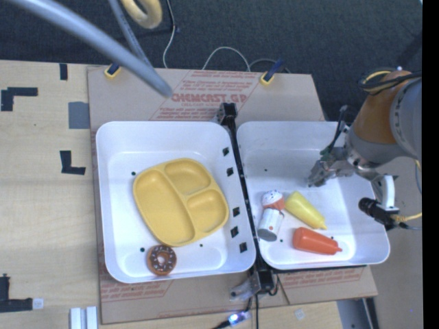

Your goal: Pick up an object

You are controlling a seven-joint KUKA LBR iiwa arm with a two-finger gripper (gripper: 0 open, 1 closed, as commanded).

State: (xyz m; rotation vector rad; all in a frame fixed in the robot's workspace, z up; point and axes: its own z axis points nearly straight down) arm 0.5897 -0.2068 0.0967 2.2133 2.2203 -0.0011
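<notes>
— White bins, two of them side by side on a cardboard sheet [206,94]; what lies in the left bin [110,156]?

— A yellow divided plate [180,201] lies flat in the middle of it, three compartments, slightly turned. Near the front wall, just beside the plate's lower edge, sits a brown doughnut [162,259].

— And the right bin [295,139]?

— Three things, close together in its front half. A small white bottle with a red cap [271,214] lies on its side near the divider. Just to its right is a yellow bottle [306,210], tilted, its tip toward the white one. Below that, an orange carrot [315,241] lies near the front wall, pointing right.

— Where is the arm [391,118]?

— It comes in from the right, orange band above the wrist, and the gripper [322,173] is low over the right bin, back of the yellow bottle and apart from it.

— Does it hold anything?

— Nothing shows between its tips. Whether they are spread or closed I cannot tell; it is too dark and small there.
</notes>
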